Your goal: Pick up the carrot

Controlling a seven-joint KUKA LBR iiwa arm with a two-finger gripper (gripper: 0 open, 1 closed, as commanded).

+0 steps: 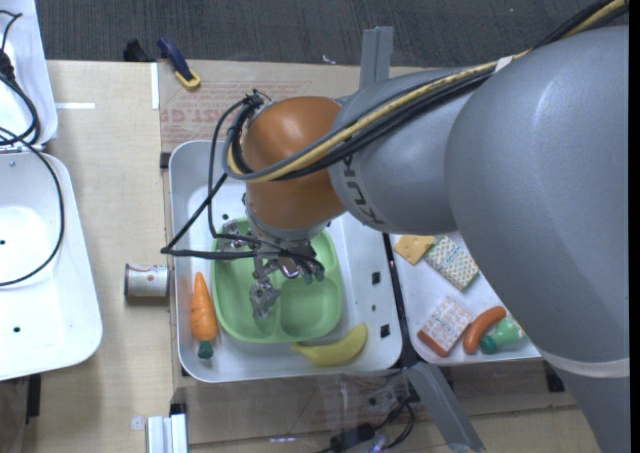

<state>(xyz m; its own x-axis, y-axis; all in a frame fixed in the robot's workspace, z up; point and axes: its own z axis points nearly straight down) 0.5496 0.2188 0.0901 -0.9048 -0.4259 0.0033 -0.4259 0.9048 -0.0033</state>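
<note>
The carrot (203, 309) lies in the left bin (186, 203), against its left wall near the front corner, lengthwise with its orange tip pointing away from the camera and its green stub (205, 349) toward the front edge. Nothing lies on it. Just to its right, touching or nearly so, sits a green divided dish (320, 311), which fills most of the bin's front half. A banana (332, 347) lies along the dish's front rim, to the right of the carrot and apart from it.

The gripper (265, 303) hangs over the green dish, right of the carrot and not touching it; whether its fingers are spread or pressed together cannot be told from here. Above it the orange band (285, 156) and black cables (205, 206) cover the middle of the bin.

Outside the bin, on the bench (105, 101), a small cylinder (146, 281) lies just beyond the wall from the carrot. The right bin (400, 326) holds a yellow wedge (413, 247), two patterned packets (452, 261), and a red-and-green piece (490, 331), largely under the grey arm (520, 181).
</note>
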